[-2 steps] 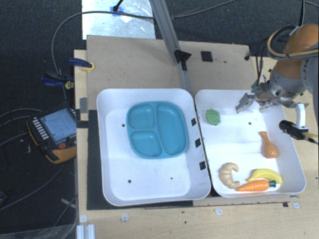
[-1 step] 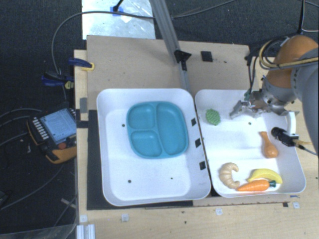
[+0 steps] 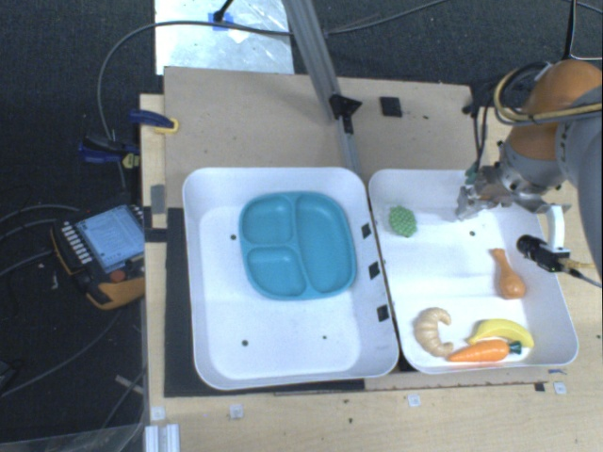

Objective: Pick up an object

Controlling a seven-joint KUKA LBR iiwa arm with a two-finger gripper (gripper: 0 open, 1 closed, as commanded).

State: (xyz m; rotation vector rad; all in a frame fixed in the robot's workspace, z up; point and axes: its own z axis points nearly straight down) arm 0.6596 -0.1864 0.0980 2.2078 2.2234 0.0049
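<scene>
Camera view, looking down on the bench:
Arm: the grey arm with its orange band comes in from the right, over the far corner of the right-hand bin.
Gripper: the gripper hangs at the far edge of the right bin, pointing down; nothing shows between its fingers, and from here I cannot tell whether the jaws are apart or together.
Green object: a small knobbly green piece lies in the right bin, near the gripper but apart from it.
Chicken leg: an orange-brown drumstick lies toward the bin's right side.
Near corner: a croissant, a banana and a carrot lie close together.
Left bin: the left bin holds a blue divided plate.
</scene>
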